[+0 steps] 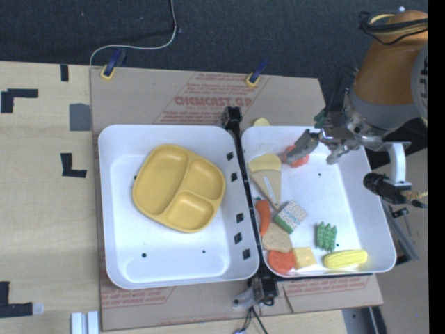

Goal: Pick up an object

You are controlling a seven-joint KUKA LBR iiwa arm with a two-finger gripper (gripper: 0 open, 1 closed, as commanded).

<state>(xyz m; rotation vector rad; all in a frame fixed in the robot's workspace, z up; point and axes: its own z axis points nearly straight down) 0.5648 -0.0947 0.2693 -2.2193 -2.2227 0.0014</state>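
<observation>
Red toy lies near the right bin's far edge — small, light, probably hard plastic, best pinched across its middle. Gripper hovers above it, fingers spread, holding nothing. Cardboard beneath carries red lettering — "CHEMCAST", apparently.

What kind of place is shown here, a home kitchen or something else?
Most likely a robot lab bench, not a kitchen: two white bins on clamped cardboard, toy food such as a corn cob, and a gripper over the right bin.
</observation>
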